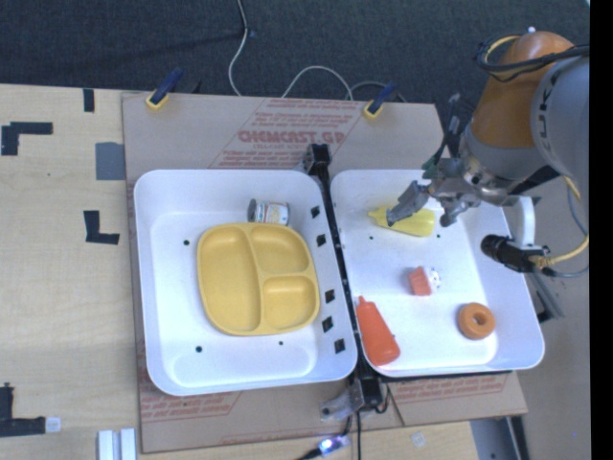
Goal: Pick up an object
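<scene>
The right bin (pixel 498 353) holds a yellow wedge-shaped object (pixel 410 223) near its back, a small red-orange block (pixel 419 281) in the middle, an orange ring (pixel 476 321) at the right and an orange-red bottle-shaped object (pixel 376 332) along its left wall. My gripper (pixel 427 207) hangs over the back of this bin, open, its two dark fingers spread just above the yellow wedge, one at its left end and one at its right. Nothing is held between them.
The left bin (pixel 158 257) holds a yellow divided plate (pixel 257 278) and a small tin can (pixel 268 212) lying behind it. A black divider (pixel 330 257) runs between the bins. The grey arm with its orange band (pixel 522 84) reaches in from the right.
</scene>
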